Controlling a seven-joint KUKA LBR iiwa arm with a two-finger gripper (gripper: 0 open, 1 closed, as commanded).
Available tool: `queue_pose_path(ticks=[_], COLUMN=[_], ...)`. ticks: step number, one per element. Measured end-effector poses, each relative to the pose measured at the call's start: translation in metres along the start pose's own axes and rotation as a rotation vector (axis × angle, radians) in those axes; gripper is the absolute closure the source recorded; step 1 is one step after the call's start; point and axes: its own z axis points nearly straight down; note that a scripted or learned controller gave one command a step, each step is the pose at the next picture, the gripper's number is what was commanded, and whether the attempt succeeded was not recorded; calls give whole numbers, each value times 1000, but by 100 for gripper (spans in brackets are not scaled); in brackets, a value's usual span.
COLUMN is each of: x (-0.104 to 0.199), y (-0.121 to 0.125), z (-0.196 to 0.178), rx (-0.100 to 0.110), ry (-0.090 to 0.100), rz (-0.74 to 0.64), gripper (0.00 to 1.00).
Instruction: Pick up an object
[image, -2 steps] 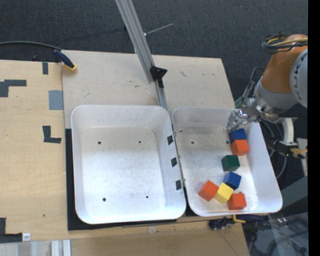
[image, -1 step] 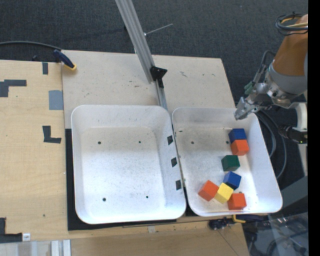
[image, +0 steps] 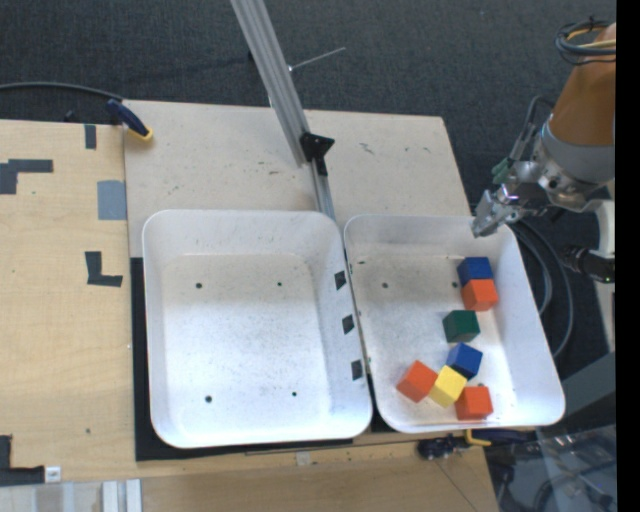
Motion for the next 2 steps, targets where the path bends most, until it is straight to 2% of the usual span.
queue_pose_path(ticks=[1,2], x=[55,95], y=[-9,-25], z=[-3,1], rx=[1,3], ry=[2,1], rz=[-4,-3], gripper=[100,100])
